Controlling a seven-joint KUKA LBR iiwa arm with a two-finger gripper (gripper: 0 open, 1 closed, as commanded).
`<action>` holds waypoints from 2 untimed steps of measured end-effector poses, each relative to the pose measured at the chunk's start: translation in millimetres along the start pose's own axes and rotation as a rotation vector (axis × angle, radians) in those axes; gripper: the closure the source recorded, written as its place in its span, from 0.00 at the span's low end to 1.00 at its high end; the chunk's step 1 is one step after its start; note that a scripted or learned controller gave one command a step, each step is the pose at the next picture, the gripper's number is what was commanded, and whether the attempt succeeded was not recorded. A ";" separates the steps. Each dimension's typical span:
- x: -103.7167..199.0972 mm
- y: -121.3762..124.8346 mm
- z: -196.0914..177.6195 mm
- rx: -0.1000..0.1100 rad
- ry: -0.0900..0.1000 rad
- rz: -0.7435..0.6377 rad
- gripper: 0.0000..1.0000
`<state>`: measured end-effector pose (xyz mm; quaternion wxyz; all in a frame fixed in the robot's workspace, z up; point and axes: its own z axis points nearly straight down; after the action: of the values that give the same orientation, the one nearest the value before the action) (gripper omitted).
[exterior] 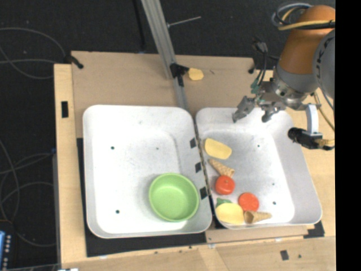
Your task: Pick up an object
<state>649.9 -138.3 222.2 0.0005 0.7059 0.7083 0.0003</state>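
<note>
— Grey jaws [255,113] apart, nothing between them, over the right bin's [293,168] far edge.

— And the pickings?

— Yellow piece [217,148], cone [222,167], tomato [225,184] lie near the divider, well apart from the jaws. Nothing picked yet, I'd judge; descent and grasp remain.

You have two bins side by side on the bench [130,78]. The left bin [124,134] holds a bowl [174,197] near its front right corner. In the right bin [282,168], a cluster of toy food [228,185] lies along the left wall and front edge. The gripper [256,110] hangs over that bin's back edge.
</note>
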 end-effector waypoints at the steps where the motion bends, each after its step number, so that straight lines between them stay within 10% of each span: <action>1: -0.2 0.0 -0.1 0.000 -0.001 0.000 0.00; 2: -2.5 -8.4 45.4 0.004 -0.003 0.004 0.00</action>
<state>641.6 -140.9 176.8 0.0001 0.7072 0.7070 -0.0022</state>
